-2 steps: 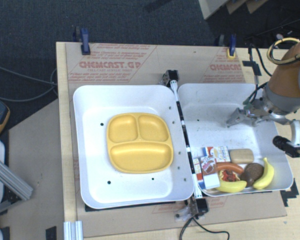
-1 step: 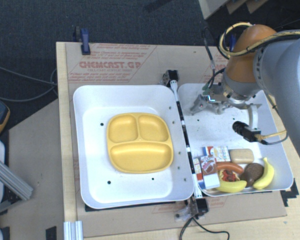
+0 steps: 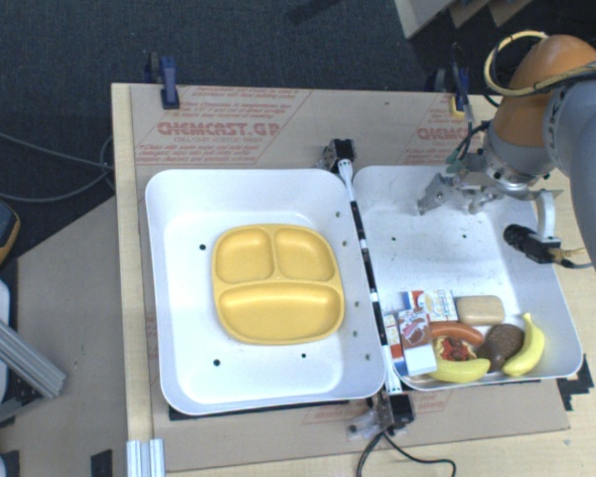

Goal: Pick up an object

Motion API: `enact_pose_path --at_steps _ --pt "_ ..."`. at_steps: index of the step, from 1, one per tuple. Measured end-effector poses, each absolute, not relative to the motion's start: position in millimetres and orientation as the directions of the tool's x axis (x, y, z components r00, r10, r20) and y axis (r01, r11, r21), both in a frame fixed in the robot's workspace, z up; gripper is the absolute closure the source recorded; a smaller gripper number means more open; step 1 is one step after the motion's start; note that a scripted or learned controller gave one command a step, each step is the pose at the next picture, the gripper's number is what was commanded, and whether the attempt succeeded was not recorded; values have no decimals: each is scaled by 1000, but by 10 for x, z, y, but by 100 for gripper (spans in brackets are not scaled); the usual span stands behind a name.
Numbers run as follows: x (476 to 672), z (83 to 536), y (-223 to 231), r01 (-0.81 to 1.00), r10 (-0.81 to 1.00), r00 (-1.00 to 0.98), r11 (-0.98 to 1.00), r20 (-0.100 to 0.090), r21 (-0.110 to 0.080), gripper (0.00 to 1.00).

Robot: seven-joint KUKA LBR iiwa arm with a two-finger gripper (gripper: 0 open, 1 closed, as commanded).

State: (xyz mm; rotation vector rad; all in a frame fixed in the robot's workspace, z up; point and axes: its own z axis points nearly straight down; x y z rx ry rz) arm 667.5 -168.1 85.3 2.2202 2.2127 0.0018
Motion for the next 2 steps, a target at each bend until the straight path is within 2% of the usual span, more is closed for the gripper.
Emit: enact_pose_path --at_steps 1,2 --pt "5526 840 -1525 1000 1000 4 -4 3 -11 0" --pt "5044 858 -2225 1000 1000 2 -2 9 0 0"
